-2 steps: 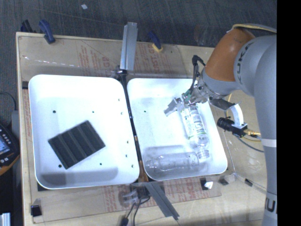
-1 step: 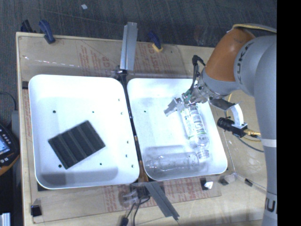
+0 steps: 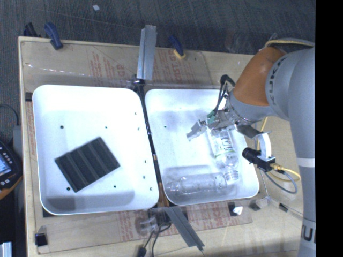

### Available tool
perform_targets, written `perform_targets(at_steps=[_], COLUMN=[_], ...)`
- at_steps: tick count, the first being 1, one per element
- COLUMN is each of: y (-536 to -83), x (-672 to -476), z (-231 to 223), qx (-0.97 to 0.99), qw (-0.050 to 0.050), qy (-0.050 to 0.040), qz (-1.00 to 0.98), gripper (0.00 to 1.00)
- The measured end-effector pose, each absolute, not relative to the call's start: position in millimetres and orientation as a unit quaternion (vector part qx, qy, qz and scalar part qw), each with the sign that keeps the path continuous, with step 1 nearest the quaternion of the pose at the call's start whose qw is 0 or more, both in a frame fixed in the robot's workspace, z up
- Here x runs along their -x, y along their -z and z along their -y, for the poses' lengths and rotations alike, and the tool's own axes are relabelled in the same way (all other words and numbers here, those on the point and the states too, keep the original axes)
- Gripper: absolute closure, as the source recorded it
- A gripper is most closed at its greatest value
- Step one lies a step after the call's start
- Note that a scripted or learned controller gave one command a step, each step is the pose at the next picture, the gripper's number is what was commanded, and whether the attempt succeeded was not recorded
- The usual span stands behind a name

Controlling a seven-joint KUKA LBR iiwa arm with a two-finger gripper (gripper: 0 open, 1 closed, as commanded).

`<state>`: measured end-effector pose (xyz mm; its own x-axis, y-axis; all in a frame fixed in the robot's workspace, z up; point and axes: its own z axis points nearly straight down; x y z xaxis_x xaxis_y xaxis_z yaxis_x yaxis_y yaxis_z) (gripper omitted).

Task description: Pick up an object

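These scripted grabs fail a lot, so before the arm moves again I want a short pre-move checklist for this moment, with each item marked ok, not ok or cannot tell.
1. Gripper is over the right bin, where the targets lie: ok.
2. Targets within the bin: an upright-lying clear bottle and a second clear bottle along the near wall: ok.
3. Something is between the jaws: cannot tell, the glare and clear plastic hide it.
4. Jaws open or shut: cannot tell.
5. Bottles are apart enough for a clean grasp: not ok, their ends meet near the bin's corner.
6. The dark ribbed panel in the left bin is out of the arm's way: ok.
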<state>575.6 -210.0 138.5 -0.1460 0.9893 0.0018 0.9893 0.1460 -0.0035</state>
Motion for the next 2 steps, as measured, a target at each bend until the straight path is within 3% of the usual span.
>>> perform_targets(at_steps=[1,2], y=[-212.8,-222.5], x=[-554.4,-555.5], z=[210.8,210.1], qx=[0.726,0.723], qw=[0.000,0.000], qy=[-0.0005,-0.0004], qz=[0.688,0.690], gripper=[0.00,1.00])
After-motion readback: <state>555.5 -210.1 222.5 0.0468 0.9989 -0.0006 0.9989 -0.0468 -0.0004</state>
